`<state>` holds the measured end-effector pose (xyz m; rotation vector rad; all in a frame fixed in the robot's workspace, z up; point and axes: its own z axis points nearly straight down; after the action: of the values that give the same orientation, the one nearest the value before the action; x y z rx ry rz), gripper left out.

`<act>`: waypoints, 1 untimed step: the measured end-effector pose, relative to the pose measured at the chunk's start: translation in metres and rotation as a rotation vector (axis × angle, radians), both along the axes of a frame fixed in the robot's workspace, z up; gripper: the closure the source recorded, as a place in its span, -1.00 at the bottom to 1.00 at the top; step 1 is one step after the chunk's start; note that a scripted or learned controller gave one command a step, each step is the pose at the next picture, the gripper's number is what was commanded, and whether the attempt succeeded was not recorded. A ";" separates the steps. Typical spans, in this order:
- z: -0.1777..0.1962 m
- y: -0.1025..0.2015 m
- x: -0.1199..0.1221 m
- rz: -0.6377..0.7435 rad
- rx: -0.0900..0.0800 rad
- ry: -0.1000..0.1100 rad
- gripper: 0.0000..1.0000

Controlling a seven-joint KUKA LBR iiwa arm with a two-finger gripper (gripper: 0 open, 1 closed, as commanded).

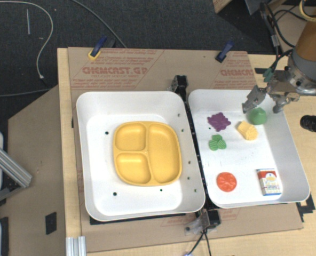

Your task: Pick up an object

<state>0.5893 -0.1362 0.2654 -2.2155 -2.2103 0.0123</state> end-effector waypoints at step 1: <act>0.007 0.000 0.002 0.003 -0.002 -0.013 -1.00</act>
<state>0.5914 -0.1358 0.2727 -2.2198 -2.2209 0.0000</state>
